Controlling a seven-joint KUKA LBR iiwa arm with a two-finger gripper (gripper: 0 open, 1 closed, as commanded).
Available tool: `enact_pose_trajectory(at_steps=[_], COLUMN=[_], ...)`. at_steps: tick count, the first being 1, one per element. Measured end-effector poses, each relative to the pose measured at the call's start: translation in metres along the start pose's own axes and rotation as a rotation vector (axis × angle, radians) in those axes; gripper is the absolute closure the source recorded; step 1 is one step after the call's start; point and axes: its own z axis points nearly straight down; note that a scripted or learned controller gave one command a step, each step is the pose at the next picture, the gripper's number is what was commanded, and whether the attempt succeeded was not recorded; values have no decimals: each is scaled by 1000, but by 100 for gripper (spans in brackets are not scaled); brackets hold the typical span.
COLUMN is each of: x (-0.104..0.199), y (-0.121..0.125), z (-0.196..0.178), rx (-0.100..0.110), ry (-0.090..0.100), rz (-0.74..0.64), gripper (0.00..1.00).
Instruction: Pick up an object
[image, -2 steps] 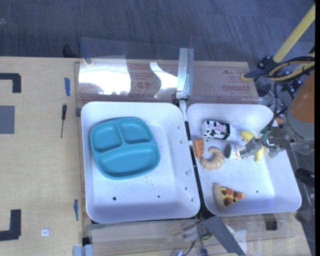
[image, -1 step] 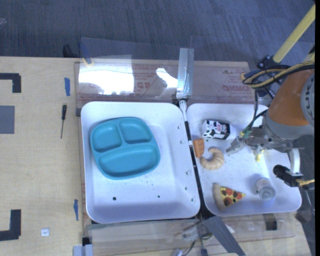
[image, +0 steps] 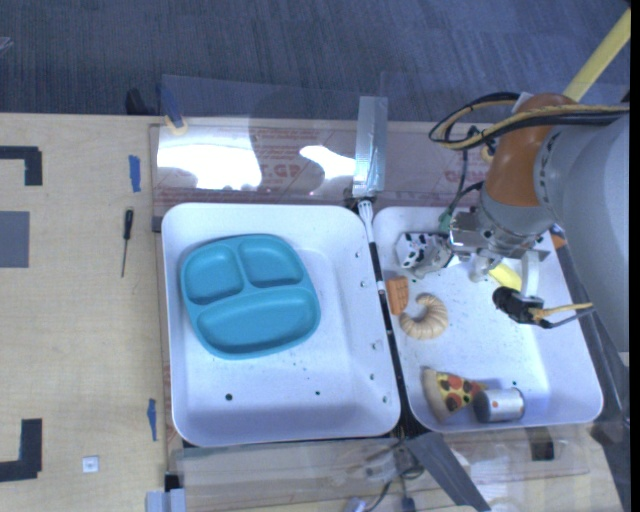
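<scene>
Right white bin (image: 560, 395): grey two-finger gripper (image: 478, 262) hovering near beige croissant (image: 427, 316), pizza slice (image: 447, 390), silver can (image: 497, 403); finger state unclear.

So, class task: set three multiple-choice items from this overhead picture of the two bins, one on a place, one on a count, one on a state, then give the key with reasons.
1. Where does the blue plate lie?
A. Left bin
B. Right bin
C. On the wooden bench

2. How many compartments does the plate have?
A. Two
B. Three
C. Five

3. How does the silver can rest?
A. Upright
B. On its side
C. On the plate

Key:
1 A, the blue plate sits in the left bin.
2 B, two small sections above one long one.
3 B, the silver can lies lengthwise on the floor of the right bin, beside the pizza slice.
</scene>
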Motion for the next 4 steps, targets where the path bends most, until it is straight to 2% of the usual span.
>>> enact_pose_trajectory(at_steps=[1,2,3,4], x=[4,13,23,-14], y=[8,0,-1,-107], z=[0,1,1,1], rx=[58,100,118,-27], ry=[4,9,-1,17], rz=[171,587,1021,712], gripper=[0,0,0,0])
